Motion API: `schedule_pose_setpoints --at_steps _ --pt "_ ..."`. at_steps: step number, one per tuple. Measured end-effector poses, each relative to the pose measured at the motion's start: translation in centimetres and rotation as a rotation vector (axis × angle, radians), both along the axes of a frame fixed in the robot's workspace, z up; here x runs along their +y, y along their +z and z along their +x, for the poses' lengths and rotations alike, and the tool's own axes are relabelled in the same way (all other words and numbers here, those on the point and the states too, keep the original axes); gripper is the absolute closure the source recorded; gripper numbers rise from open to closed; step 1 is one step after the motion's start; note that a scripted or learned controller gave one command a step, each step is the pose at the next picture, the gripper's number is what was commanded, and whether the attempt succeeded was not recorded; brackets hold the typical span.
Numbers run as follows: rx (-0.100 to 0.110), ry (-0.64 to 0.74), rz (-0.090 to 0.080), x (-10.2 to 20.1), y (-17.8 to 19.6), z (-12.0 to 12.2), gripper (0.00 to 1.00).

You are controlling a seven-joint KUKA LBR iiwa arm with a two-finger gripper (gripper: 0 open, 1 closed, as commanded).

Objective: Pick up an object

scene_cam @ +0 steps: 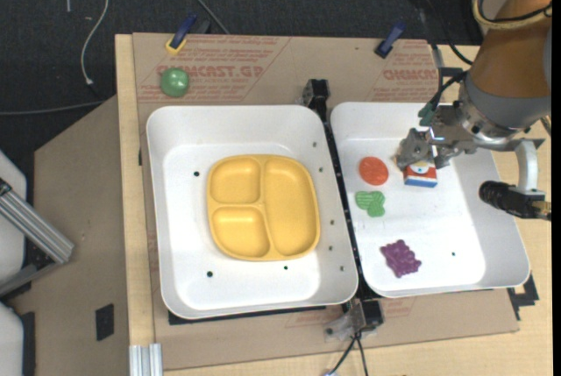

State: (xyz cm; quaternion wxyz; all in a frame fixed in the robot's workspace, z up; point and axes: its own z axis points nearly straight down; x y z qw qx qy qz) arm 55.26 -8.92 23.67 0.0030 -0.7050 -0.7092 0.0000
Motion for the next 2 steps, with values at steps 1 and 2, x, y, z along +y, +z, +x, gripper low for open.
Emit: schedule_pose_setpoints --at_steps 1,2 --pt "0.001 0.000 -0.001 5.4 -1.1 -1.4 1.00" --pt "-0.002 0.001 -0.001 11.4 -0.9 -1.6 1.00"
